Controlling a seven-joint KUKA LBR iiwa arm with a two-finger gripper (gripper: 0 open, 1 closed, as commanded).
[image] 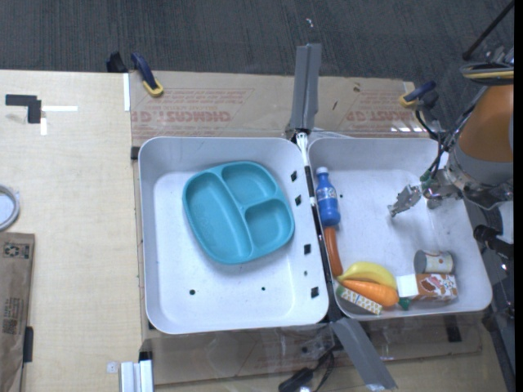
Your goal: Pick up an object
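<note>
carrot (372,291), banana (368,272) and small can (434,261) cluster at right bin's (372,178) near edge; blue bottle (327,198) by its left wall. pincer (406,200) hovers above bare floor, grip state unreadable; advise descending squarely over an isolated item.

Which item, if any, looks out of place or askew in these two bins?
Nothing stands out. The blue divided plate lies flat in the left bin, slightly rotated; the bottle lies on its side along the right bin's left wall.

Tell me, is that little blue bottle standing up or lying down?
Lying down. The blue bottle rests on its side on the right bin's floor, its white cap pointing toward the far wall, close along the divider between the bins.
</note>
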